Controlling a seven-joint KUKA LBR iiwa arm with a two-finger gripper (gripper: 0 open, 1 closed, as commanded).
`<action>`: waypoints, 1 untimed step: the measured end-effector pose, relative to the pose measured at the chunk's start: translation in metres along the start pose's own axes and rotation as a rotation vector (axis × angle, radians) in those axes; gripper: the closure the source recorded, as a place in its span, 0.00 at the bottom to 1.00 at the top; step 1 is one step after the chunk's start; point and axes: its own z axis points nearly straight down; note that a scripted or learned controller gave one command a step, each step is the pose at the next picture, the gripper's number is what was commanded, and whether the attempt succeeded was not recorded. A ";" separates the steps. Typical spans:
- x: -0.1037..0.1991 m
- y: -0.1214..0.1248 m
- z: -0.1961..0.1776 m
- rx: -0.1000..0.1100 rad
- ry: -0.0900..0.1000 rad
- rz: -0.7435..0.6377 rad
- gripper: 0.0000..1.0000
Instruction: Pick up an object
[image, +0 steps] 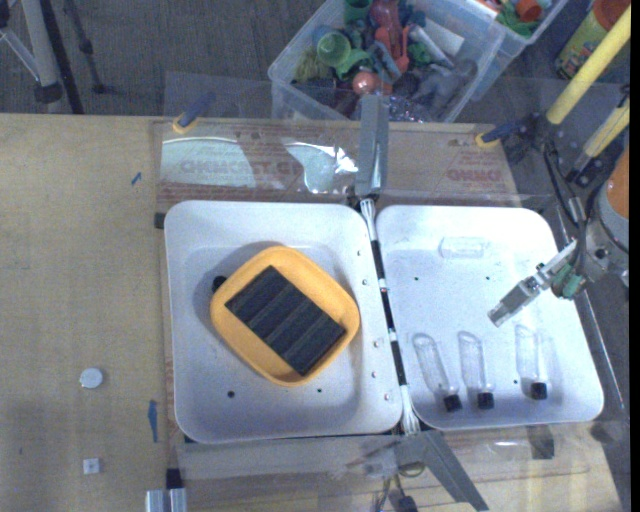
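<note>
A yellow, rounded-square object (284, 314) with a black ribbed panel on top lies tilted in the left bin (190, 250). Three clear tubes with black caps lie side by side along the front of the right bin (470, 225): left (430, 365), middle (472, 368) and right (530, 362). My gripper (500, 314) hangs over the right bin's right half, pointing down and to the left. It is just above and between the middle and right tubes. I see nothing held in it.
A faint clear item (462, 246) lies near the back of the right bin. A clear box of toys (400, 50) stands behind the bins. A small white disc (91, 378) lies on the bench at the left. Yellow poles (600, 55) stand at the top right.
</note>
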 end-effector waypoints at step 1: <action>0.048 0.026 0.107 0.001 0.002 -0.245 0.00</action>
